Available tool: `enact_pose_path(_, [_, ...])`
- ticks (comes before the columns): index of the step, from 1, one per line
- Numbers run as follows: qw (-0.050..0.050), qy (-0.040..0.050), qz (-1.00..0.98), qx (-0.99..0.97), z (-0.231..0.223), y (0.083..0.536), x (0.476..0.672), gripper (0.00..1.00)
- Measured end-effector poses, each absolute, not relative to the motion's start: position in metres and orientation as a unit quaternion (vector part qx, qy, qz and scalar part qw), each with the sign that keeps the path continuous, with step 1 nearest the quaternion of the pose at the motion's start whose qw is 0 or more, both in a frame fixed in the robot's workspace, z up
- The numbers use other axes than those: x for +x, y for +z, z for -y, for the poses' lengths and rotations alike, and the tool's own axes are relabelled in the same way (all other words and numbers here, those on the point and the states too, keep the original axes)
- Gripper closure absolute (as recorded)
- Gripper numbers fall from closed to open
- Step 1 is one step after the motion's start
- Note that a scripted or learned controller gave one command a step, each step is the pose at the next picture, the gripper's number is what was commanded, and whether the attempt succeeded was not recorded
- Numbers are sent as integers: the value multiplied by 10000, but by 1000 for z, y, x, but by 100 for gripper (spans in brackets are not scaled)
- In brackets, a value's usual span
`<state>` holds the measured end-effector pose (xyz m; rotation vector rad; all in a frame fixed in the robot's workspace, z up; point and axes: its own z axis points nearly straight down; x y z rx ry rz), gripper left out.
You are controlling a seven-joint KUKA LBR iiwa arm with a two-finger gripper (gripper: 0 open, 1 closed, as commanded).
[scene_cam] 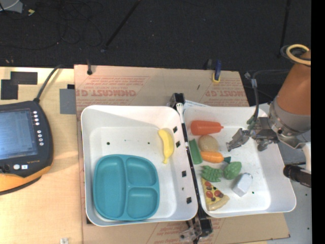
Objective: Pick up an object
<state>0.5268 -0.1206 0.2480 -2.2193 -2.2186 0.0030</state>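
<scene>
I see my arm (293,98) reaching in from the right edge, its orange band broad and close to the lens, the grey wrist below it. The gripper (238,140) hangs out to the left of the wrist, its two dark fingers (234,142) spread apart (nothing sits between them), tips angled down and leftward.

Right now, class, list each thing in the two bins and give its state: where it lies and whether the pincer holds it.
banana: left bin, against the right wall, not held
teal tray: left bin, flat, compartments bare
red sausage: right bin, lying flat
potato: beside the carrot
carrot: lying flat
pizza slice: front of right bin
grey block: not held
pincer: above right bin, holding nothing
</scene>
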Motion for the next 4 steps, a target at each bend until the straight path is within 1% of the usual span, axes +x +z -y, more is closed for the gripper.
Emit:
enact_pose_path(1, [32,27,7066,-7076,152,193,531,0])
enact_pose_path(2, [36,20,7074,-7068,153,148,528,0])
enact_pose_path(3, [11,8,7068,-7074,146,85,542,0])
enact_pose_path(4, [-37,-1,7078,-7064,215,89,630,0])
